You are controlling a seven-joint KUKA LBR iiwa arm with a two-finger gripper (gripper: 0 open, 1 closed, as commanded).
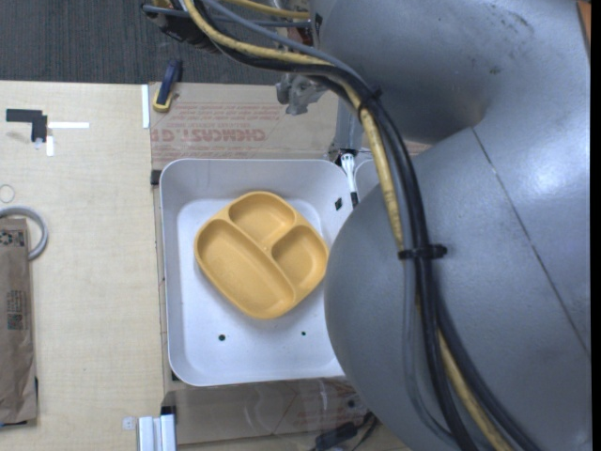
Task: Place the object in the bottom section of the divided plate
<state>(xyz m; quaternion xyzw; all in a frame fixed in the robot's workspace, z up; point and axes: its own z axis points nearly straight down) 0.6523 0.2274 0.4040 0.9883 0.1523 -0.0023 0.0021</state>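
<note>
A yellow divided plate (260, 254) lies in the left white bin (188, 346), turned at a slant. It has one long section on its lower left and two smaller sections on its upper right, and all three look bare. The grey arm (470, 205) covers the right half of the view, with yellow and black cables (380, 148) running along it. The arm's bulk hides the right bin and whatever lies in it.
Cardboard (235, 125) lies behind the left bin. A brown paper bag (17, 327) and a grey ring (33, 228) rest on the wooden bench at the left. A blue clip (167, 85) sits at the cardboard's far corner.
</note>
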